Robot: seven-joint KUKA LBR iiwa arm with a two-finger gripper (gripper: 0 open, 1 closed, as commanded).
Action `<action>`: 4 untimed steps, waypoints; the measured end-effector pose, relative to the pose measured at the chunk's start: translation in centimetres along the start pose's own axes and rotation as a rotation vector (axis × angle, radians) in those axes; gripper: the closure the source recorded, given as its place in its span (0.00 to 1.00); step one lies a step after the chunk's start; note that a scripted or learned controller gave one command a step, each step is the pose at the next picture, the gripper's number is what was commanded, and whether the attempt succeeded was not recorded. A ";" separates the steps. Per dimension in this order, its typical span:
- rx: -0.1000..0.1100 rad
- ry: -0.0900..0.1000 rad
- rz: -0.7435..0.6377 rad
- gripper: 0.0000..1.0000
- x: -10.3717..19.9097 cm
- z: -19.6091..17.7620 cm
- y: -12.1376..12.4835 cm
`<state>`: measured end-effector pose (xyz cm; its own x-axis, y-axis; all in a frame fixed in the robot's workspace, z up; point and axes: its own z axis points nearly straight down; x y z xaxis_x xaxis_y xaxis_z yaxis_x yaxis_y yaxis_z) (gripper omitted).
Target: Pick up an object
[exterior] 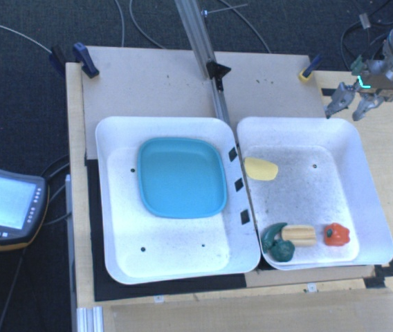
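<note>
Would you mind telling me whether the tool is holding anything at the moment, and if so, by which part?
Nothing is held. The tool hangs open above the back right corner of the right bin, with nothing between its fingers.

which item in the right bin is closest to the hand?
The yellow piece, alone near the right bin's upper left. The green, tan and red items cluster along the bottom edge, farther from the hand.

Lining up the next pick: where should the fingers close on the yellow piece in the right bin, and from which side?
Come straight down on the yellow piece and pinch across its narrower top-to-bottom width. It lies flat, apart from other items, though the bin wall crowds its left end.
</note>
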<state>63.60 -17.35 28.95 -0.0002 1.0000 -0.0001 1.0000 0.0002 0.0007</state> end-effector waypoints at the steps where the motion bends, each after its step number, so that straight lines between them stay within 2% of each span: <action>1: 0.000 0.000 0.000 0.00 0.0 0.0 0.0; 3: 0.004 0.001 0.000 0.00 -0.6 8.6 -0.1; 4: 0.005 0.001 0.000 0.00 0.3 14.1 -0.4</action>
<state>63.16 -17.04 14.80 -0.0006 1.0000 0.0009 1.0000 0.0006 -0.0042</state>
